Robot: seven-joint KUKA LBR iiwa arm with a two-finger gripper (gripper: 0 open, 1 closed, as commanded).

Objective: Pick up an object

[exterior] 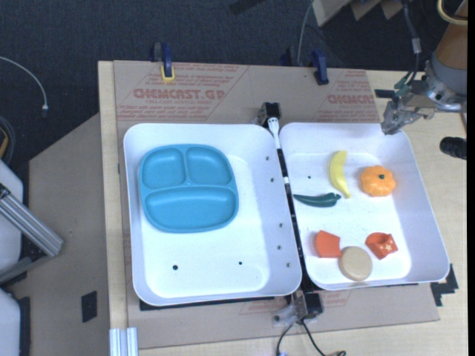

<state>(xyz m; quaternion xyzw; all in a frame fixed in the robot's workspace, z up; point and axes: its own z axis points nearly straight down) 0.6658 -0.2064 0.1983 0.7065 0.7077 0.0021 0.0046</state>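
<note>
Jaws are hanging above the right bin's (423, 199) far right corner; whether they are open I cannot tell. Nothing is showing between them. Banana (338, 172), orange pumpkin (377, 181) and green pepper (318, 199) are lying in that bin.

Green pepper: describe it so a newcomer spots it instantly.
Look in the right white bin, near its left wall. The green pepper lies flat just below the yellow banana. It is the only dark green item, slim and curved.
</note>
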